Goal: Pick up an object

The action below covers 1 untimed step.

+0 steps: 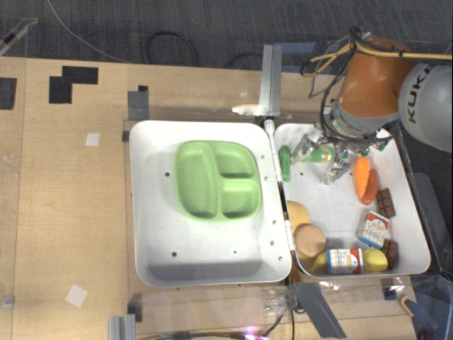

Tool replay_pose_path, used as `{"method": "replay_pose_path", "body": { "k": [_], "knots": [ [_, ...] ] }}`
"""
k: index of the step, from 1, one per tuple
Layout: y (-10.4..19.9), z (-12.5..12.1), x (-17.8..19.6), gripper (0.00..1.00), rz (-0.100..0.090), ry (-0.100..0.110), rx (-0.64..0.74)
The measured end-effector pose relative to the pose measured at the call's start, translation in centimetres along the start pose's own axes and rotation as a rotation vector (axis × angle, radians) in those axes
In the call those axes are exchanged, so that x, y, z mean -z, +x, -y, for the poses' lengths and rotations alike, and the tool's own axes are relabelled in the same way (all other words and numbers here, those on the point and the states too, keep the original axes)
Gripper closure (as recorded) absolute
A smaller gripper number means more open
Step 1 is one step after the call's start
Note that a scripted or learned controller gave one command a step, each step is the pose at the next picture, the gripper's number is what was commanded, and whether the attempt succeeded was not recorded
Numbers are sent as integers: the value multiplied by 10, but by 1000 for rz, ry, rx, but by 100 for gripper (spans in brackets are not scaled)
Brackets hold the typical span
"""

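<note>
Carrot [363, 178] in right bin [417, 211] | claw [331, 163] beside it, grip unclear | wooden bench [64, 211], dark carpet [177, 13]

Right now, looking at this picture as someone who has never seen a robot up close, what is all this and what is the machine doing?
You are looking down at a slant from a camera fixed above a bench. Two shallow white bins sit side by side. The left bin holds a green divided plate. The right bin holds toy food: an orange carrot, a green pod-like piece against its left wall, a bun, chocolate pieces, a small carton and a little can next to a lemon. The grey and orange machine at upper right is a robot arm. Its gripper hangs over the far end of the right bin, beside the carrot. I cannot see anything held in it.
</note>
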State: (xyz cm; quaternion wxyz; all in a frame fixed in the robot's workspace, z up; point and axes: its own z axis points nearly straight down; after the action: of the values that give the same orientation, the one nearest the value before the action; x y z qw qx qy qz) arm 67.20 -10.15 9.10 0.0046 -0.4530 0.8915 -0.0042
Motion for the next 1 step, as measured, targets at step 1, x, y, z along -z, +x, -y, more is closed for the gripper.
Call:
{"method": "replay_pose_path", "body": {
  "k": [1],
  "knots": [
    [66,49,60,0,3,5,-69]
  ]
}}
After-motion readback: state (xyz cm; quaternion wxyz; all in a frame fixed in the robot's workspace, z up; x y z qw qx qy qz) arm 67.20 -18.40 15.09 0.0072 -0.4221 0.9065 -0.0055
